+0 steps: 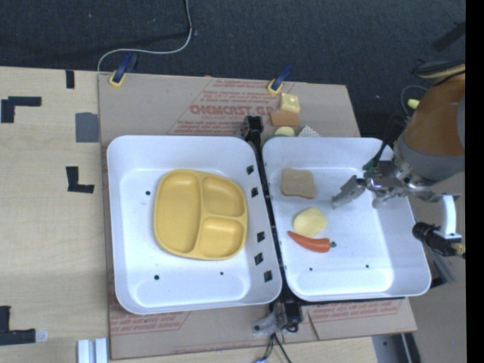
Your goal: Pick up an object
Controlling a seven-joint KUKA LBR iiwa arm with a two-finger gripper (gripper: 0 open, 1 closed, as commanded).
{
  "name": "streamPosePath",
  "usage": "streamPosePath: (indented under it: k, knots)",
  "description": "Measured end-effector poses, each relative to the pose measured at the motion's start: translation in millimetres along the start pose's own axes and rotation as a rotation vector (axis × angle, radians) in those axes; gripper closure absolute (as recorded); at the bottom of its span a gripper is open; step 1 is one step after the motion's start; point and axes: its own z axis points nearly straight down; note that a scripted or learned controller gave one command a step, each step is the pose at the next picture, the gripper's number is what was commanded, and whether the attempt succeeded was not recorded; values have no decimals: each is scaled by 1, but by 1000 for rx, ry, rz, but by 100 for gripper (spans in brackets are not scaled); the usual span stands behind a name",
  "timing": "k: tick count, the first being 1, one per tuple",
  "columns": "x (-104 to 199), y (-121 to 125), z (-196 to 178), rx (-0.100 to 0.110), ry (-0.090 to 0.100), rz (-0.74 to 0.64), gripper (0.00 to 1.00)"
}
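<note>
In the right bin [401, 278], a red chili pepper [310, 242] lies nearest the front edge, touching a yellow potato-like piece [310, 221] just behind it. Farther back sits a brown bread slice [298, 183]. The gripper [349, 193] hovers right of the bread, fingers apart, holding nothing. The left bin [128, 278] carries a yellow divided plate [200, 214].

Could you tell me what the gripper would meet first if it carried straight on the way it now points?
Probably the brown bread slice: the gripper points left across the right bin towards it. Height above the floor is unclear, so it might pass over.
</note>
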Motion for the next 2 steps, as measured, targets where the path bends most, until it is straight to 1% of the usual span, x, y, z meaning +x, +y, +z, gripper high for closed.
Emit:
streamPosePath:
  k: [1,2]
  knots:
    - [44,42,91,1,1,-4,0]
    - [61,7,103,-5,-3,0,0]
